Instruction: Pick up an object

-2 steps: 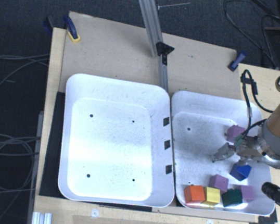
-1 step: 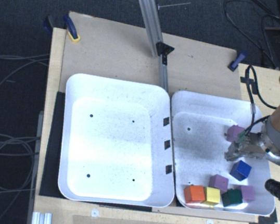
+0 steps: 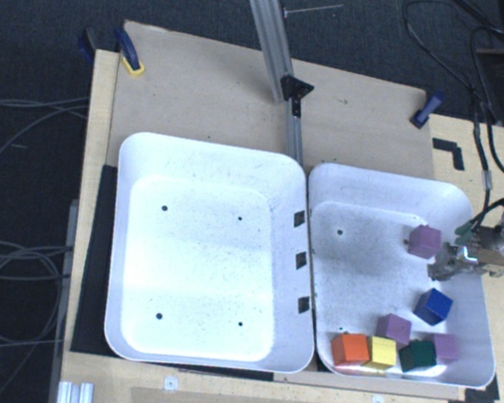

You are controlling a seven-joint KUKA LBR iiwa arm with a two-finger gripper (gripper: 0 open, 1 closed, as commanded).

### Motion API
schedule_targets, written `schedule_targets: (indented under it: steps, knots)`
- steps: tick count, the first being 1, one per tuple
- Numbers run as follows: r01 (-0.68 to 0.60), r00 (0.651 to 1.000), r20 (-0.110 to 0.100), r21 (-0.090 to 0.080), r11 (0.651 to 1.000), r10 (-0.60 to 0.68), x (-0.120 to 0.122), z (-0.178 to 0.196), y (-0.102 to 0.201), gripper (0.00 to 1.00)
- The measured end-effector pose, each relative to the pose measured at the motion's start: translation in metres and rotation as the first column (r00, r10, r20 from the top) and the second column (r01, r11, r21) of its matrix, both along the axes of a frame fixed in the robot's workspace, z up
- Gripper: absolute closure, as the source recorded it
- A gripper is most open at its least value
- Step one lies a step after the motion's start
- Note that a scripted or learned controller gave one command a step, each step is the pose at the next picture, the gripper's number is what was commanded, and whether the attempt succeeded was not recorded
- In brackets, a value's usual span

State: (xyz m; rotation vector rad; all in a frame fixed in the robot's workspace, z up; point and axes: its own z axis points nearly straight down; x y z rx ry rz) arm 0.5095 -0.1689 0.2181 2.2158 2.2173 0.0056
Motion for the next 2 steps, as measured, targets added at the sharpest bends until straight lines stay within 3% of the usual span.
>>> schedule_targets:
  steps: [1, 2]
  knots:
    - [0.000, 1.000, -0.004, 0.001, 1.000, 0.000, 0.001, 0.006, 0.000, 1.00]
    - [-0.006, 1.000, -0.009, 0.006, 1.000, 0.006, 0.001, 0.001, 0.060, 1.00]
